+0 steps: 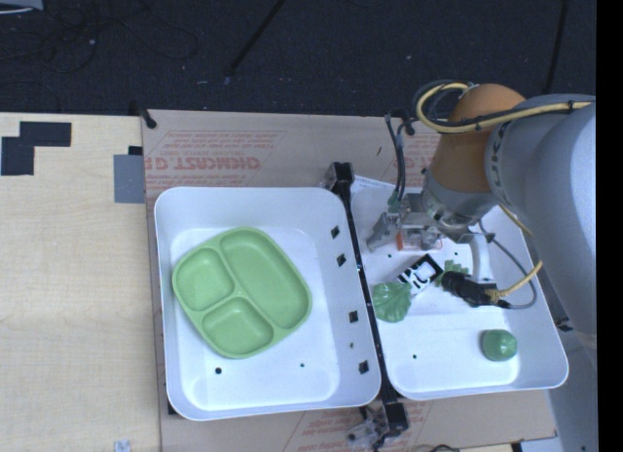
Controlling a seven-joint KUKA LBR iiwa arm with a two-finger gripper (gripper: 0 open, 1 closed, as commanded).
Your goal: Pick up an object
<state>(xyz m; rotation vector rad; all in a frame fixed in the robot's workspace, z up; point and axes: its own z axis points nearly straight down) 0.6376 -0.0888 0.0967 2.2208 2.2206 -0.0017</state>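
Note:
My gripper is down inside the right bin, near its left wall, with a black-and-white tag on its body. A crumpled green object lies right at its tip, touching or nearly touching it; I cannot tell if it is gripped. A small round green object rests on the bin floor toward the front right, apart from the gripper. A small dark green piece lies just right of the gripper. The grey arm with its orange band hangs over the bin's back half.
The left bin holds a light green divided plate with three compartments. A black divider runs between the two bins. Cables loop around the wrist and trail over the right bin's right side.

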